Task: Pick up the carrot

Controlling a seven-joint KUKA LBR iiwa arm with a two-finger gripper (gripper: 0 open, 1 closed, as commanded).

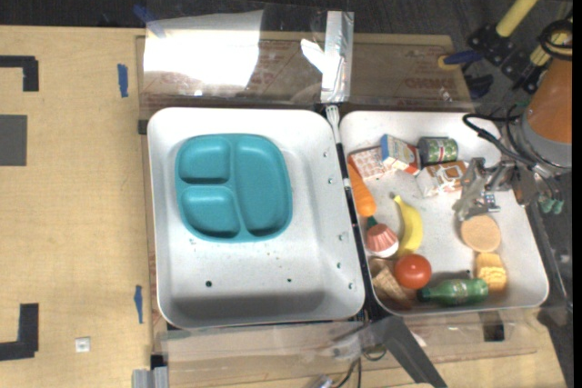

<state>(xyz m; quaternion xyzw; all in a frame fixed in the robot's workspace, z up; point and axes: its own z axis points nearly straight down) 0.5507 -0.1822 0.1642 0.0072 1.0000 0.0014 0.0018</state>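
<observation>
progress looks close to nil from the camera view: the carrot (pixel 362 194) lies flat in the right bin (pixel 530 236), against its left wall, just beside the banana (pixel 409 223) and above the cupcake (pixel 381 238), with nothing lifting it. the hand (pixel 483 187) sits well apart from it, over the right side of the same bin, just above the round bread slice (pixel 480 233); the metal parts there blur together, so i cannot tell whether it is open or closed, and nothing can be made out in its grip. my judgement is that the whole job is left: cross the bin, come down over the carrot, close, lift. counted: two white bins; one teal plate (pixel 235 186) with three sections, alone in the left bin (pixel 309 277); in the right bin one carrot, one banana, one cupcake, one tomato (pixel 413 271), one green bottle (pixel 454 290), one can (pixel 437 149), one bread slice, one yellow block (pixel 490 270), and two or three small cartons (pixel 396 154) too cluttered to count surely.
</observation>
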